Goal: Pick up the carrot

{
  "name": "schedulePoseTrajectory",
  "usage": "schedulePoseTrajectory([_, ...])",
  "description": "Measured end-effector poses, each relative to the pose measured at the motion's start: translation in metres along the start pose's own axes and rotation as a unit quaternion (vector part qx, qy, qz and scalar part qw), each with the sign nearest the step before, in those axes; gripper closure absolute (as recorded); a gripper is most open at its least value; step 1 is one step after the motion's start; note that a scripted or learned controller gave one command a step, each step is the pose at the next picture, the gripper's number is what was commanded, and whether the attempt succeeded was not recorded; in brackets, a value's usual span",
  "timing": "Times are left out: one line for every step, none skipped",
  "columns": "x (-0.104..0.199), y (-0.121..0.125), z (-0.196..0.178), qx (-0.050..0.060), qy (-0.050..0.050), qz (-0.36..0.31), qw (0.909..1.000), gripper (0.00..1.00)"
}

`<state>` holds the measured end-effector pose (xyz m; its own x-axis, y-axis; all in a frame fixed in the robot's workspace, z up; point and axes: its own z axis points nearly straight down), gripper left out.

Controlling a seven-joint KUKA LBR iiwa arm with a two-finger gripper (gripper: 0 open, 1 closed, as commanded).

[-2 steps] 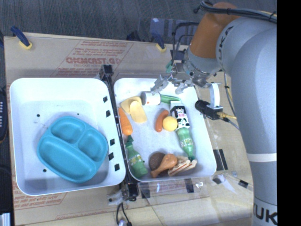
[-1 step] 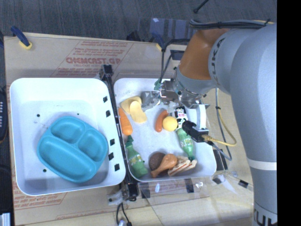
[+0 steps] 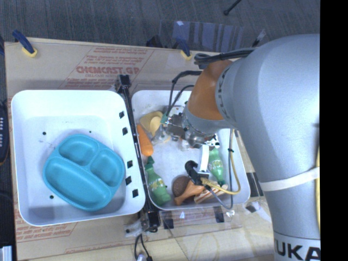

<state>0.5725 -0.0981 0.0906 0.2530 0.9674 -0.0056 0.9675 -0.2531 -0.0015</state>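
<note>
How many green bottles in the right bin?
2: one green bottle near the bin's left wall below the carrot, another green bottle toward the right side. The arm may hide more.

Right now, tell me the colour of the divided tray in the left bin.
Light blue tray, clearest in the camera view.

Single fixed camera, mounted above the bench (image 3: 98,64) and looking down at a slant. The far edge of the bench lies toward the top of the frame, the near edge toward the bottom. Both white bins fall within the field: the left bin (image 3: 22,145) in full, the right bin (image 3: 163,94) partly covered by the arm (image 3: 272,124) (which enters from the right and, being nearer the lens, looms large).
</note>
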Motion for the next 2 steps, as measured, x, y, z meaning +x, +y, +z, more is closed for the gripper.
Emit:
schedulePoseTrajectory([0.099, -0.0499, -0.1056, 0.001, 0.004, 0.054, 0.9985, 0.0])
schedulePoseTrajectory([0.0932, -0.0507, -0.101, 0.005, 0.001, 0.058, 0.9983, 0.0])
